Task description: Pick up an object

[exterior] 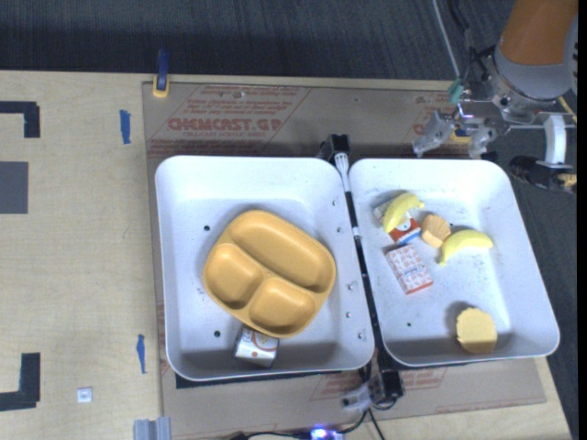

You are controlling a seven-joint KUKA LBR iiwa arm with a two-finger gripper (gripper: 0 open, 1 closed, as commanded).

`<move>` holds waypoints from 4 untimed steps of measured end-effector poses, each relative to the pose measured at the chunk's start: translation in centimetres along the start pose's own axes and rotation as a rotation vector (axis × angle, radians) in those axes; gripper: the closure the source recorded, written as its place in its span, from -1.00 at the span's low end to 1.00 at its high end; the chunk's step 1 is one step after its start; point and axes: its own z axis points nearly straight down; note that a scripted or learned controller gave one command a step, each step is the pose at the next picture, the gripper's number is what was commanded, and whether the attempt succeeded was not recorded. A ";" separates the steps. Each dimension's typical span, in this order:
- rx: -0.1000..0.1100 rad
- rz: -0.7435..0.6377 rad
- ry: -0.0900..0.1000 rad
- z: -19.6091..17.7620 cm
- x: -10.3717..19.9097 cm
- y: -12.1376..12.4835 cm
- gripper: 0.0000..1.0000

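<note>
My gripper hangs above the far edge of the right bin, over the brown board behind it, with its fingers spread open and nothing between them. Below it in the right bin lie a short yellow banana piece, a small red and white box, an orange chunk, a curved yellow banana, a white card with a red grid and a round yellow block. All of these lie well apart from the gripper.
The left bin holds a large yellow divided plate with a small white and red can partly tucked under its near edge. A black clamp sits between the bins at the back. Cables run beside the arm at the right.
</note>
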 end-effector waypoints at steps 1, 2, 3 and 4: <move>-0.002 0.001 -0.001 15.5 -1.7 -0.1 -1.00; -0.013 0.001 -0.001 16.7 -0.8 -6.7 -1.00; -0.019 0.001 0.000 15.5 -0.7 -6.5 1.00; -0.001 -0.001 0.000 7.2 6.9 -8.2 1.00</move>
